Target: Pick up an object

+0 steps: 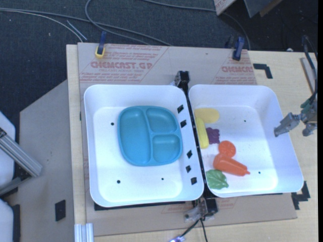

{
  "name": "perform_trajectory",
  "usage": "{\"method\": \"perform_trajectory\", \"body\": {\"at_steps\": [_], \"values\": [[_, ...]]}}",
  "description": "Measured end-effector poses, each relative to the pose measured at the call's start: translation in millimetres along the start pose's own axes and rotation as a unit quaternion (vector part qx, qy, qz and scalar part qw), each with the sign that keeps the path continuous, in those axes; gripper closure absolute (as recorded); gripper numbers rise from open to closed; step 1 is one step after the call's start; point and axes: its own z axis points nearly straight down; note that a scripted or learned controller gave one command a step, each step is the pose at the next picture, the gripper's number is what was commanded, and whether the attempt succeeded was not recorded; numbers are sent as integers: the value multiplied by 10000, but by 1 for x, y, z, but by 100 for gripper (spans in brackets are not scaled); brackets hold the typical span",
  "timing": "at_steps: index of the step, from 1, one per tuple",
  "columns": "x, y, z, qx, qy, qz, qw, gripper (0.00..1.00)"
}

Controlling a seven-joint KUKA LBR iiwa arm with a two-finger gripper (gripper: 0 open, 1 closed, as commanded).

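Note:
The right bin (pixel 272 105) holds toy foods along its left side: a yellow piece (pixel 207 116), a yellow banana (pixel 203 133), purple grapes (pixel 214 134), an orange ball (pixel 227 148), an orange carrot (pixel 232 167) and a green leaf (pixel 217 179). My gripper (pixel 295 128) hangs over the bin's right rim, well to the right of the toys. It is open, with nothing between the two grey fingers (pixel 283 126).
The left bin (pixel 96 150) holds a blue divided plate (pixel 150 135). A black divider with clips (pixel 187 130) runs between the bins. Clamps (pixel 101 49) pin a cardboard sheet at the back. Cables lie on the dark floor beyond.

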Motion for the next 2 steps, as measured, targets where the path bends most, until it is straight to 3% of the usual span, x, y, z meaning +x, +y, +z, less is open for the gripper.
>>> {"method": "perform_trajectory", "body": {"at_steps": [1, 2], "values": [[1, 2, -5, -53, -16, -17, 10000, 0], [5, 0, 57, -22, 0, -17, 10000, 0]]}}
